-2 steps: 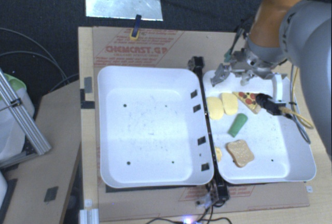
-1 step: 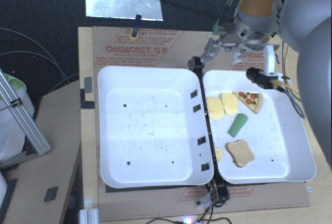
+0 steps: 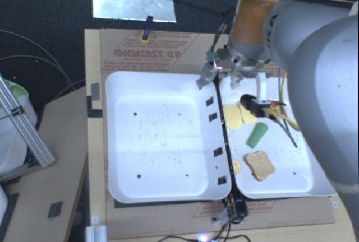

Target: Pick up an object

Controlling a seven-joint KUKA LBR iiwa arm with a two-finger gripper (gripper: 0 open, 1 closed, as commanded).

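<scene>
The gripper (image 3: pixel 206 74) hangs over the far end of the seam (image 3: pixel 222 134) where the two bins meet, and we cannot tell whether it is open or closed. The grey arm (image 3: pixel 314 67) cuts off the right side of the right bin (image 3: pixel 291 176). In that bin lie the things to pick: two pale yellow pieces (image 3: pixel 233 116) touching each other, a green cylinder (image 3: pixel 257 134) just beside them, a toast-like slice (image 3: pixel 260 164) nearer us and a small yellow bit (image 3: pixel 236 166) against the seam. The left bin (image 3: pixel 157 140) sits alongside on lettered cardboard (image 3: pixel 146 51).
</scene>
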